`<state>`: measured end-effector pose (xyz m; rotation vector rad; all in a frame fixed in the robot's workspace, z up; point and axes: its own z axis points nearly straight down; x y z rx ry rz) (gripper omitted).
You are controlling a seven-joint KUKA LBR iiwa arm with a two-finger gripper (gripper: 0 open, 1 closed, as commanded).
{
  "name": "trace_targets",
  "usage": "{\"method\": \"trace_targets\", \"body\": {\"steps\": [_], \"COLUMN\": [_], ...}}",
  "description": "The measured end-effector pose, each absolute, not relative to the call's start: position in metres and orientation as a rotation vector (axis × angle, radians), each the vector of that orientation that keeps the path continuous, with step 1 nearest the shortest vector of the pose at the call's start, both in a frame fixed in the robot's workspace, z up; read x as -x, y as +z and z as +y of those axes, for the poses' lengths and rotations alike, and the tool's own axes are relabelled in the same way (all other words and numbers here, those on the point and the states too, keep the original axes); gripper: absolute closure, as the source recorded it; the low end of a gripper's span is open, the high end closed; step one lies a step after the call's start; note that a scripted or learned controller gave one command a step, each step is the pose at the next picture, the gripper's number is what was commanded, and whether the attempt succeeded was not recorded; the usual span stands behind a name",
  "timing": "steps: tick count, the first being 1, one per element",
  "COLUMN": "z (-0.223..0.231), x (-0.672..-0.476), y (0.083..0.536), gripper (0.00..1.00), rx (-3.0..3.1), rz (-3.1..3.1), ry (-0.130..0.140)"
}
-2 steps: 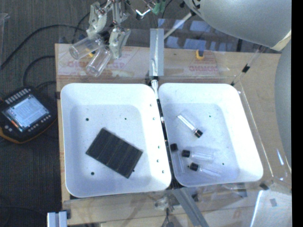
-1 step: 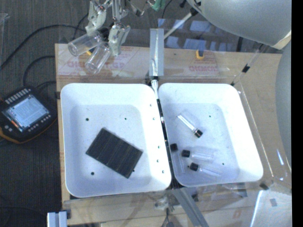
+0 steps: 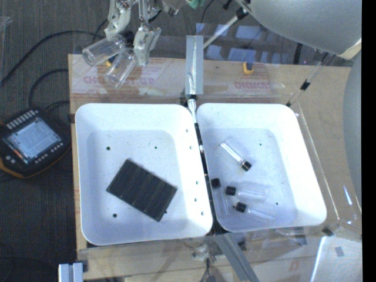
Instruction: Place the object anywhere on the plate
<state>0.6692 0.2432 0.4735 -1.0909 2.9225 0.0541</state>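
A dark ribbed rectangular plate [image 3: 141, 190] lies flat and turned at an angle on the floor of the left bin [image 3: 88, 128]. Two clear vials with black caps [image 3: 235, 155] [image 3: 251, 211] and a third [image 3: 247, 190] lie in the right bin [image 3: 294, 128], with a loose black cap [image 3: 215, 183] near its left wall. My gripper [image 3: 132, 31] hangs high beyond the far edge of the left bin, above the bench. Two clear cylinders [image 3: 101, 51] [image 3: 121, 69] show just below it; whether they are held is unclear.
A metal divider post [image 3: 194, 63] stands at the back between the bins. A teach pendant [image 3: 32, 141] lies on the floor at the left. The arm's large grey body [image 3: 305, 7] fills the upper right.
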Motion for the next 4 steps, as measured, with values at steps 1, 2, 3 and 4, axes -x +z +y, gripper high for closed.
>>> {"method": "trace_targets", "body": {"steps": [1,2,3,4], "z": [0.226,0.220,0.226,0.228], "x": [-0.548,-0.622,-0.668,-0.669], "y": [0.434,0.405,0.389,0.399], "gripper": [1.00,1.00,1.00,1.00], "rx": [1.435,1.618,1.633,1.628], "rz": [2.793,2.690,2.679,2.676], "ry": [0.001,-0.001,0.009,0.018]}}
